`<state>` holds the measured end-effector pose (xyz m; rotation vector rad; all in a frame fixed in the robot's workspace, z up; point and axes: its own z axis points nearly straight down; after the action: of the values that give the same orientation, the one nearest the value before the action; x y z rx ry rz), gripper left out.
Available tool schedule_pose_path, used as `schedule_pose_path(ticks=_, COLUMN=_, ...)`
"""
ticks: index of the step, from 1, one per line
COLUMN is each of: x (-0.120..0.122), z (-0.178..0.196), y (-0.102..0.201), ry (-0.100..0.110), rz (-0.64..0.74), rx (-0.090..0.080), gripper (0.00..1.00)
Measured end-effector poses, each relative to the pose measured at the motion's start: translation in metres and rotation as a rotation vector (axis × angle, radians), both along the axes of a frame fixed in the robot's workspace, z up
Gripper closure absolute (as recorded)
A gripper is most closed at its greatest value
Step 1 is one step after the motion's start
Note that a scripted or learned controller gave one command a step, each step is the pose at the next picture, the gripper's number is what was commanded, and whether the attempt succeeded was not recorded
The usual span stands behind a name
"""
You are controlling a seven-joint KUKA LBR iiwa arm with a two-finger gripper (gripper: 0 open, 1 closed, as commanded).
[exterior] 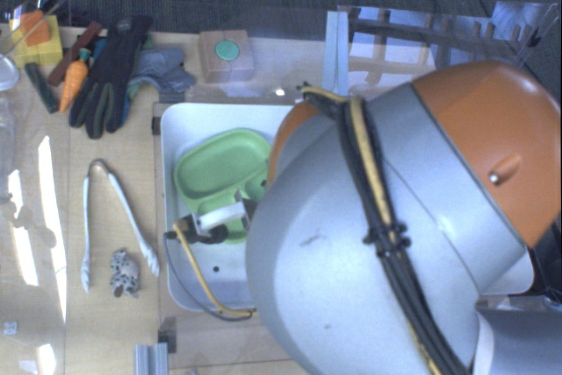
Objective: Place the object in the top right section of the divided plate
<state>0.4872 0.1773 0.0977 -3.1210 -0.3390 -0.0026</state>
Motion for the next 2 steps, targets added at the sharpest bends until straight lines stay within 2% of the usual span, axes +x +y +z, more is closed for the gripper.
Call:
schedule_pose_path(ticks=1, x=0.002, z=0.002, y=-0.002, ry=-0.007, rz=-0.003, rx=-0.004, gripper=0.00)
schedule_pose_path(ticks=2, x=0.100, z=0.156, y=-0.007, ry=-0.006, rz=0.029, rx=0.000, gripper=0.00)
